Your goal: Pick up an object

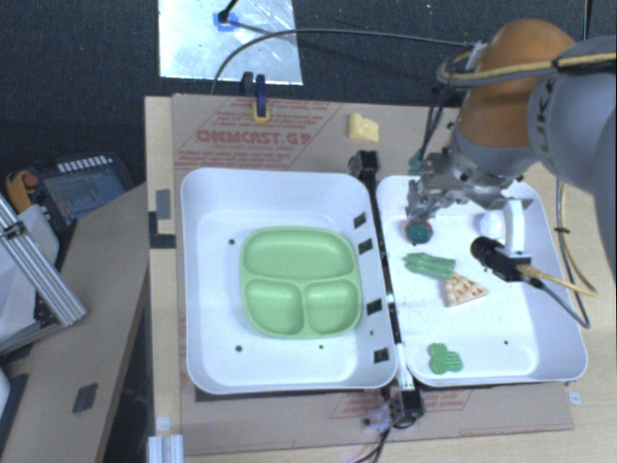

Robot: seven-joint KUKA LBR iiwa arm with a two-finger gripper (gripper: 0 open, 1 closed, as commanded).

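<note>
Progress on the pickup looks, to my eye, to have reached the grasp and no further: nothing is plainly lifted, and the closing, the raising and the carrying clear are all left to do. The likely target is a small teal toy (417,230), roundish and dark, lying on the floor of the right bin (521,336) close to the wall it shares with its neighbour and toward the far end. The gripper (420,206) hangs directly over it, pointing down, its tip touching the toy or just short of it; from this slant I cannot tell which. Nor can I tell whether the gripper is apart or drawn together, since the metalwork there is small and cluttered, so I would not call the toy held. Just nearer to me lies a green stick (428,264), and beside that a pizza slice (464,288), the two close but apart from the teal toy. A green lump (444,358) sits well away at the near edge of the same bin. The arm (578,123) leans in from the right above all this. Across the divider, the left bin (212,220) bears a green plate (299,283) with three compartments. A yellow block (363,126) rests on the board beyond both bins.
</note>
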